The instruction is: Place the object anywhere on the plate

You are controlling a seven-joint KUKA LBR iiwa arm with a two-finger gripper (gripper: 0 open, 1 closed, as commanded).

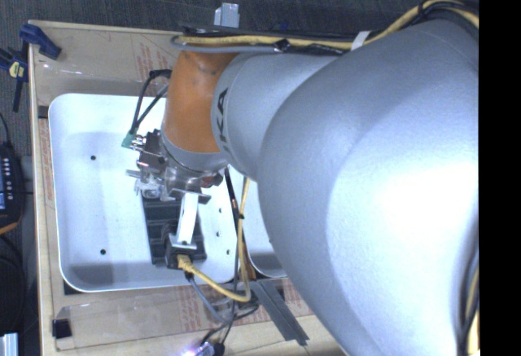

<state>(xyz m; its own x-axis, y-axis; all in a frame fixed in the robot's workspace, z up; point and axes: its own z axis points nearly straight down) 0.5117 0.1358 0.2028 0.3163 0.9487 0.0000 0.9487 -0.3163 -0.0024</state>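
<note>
The claw (159, 177) hangs low over the middle of the left bin (81, 208). I cannot tell if it is open. It might bump the floor and grab nothing.

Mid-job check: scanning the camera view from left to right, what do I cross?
White bin's left wall → hand → orange band → grey arm

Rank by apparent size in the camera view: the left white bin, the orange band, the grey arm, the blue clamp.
1. grey arm, though its nearness to the camera inflates it
2. left white bin
3. orange band
4. blue clamp
</note>
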